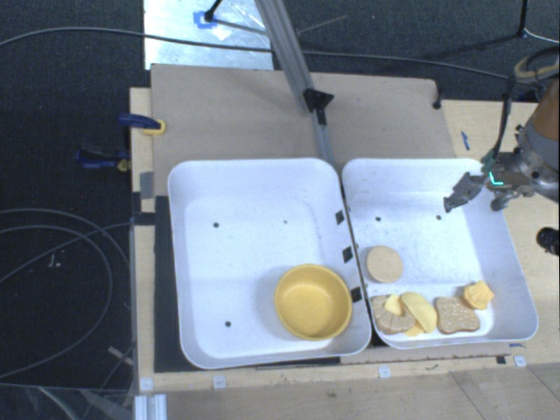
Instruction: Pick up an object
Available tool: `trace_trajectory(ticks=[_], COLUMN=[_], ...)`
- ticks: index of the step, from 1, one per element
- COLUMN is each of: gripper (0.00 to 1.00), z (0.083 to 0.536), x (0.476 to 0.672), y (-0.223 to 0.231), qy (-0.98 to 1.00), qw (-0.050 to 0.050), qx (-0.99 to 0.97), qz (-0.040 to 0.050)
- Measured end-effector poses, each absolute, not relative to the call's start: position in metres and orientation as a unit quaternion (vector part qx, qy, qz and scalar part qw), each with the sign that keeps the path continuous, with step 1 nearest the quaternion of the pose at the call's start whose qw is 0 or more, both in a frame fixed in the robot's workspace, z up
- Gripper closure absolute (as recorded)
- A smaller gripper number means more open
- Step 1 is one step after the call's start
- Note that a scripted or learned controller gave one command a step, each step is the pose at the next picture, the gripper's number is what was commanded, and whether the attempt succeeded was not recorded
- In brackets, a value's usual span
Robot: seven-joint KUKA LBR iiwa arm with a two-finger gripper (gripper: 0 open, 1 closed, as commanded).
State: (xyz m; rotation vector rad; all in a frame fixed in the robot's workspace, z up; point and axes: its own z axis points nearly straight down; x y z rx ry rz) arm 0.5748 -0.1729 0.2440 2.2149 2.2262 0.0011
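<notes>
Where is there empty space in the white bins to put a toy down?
Left bin: bare floor everywhere except the near right corner, where the yellow bowl sits. Right bin: bare far half, below the tool. Its near edge is crowded: round cracker, banana pieces, toast slice, yellow chunk.

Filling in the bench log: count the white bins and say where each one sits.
2. The left bin holds a yellow bowl in its near right corner; the right bin sits beside it, food pieces along its near edge. None seems hidden.
</notes>
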Motion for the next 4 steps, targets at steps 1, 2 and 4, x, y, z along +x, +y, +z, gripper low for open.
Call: trace_trajectory(ticks=[1, 2, 4], gripper=[0.00, 0.00, 0.00], z=[0.244, 0.202, 0.098], x=[0.575, 0.577, 0.585], y=[-0.173, -0.173, -0.166], qy=[0.709, 0.708, 0.708], qw=[0.001, 0.000, -0.001], qx=[0.705, 0.706, 0.707], qz=[0.0004, -0.0006, -0.0006])
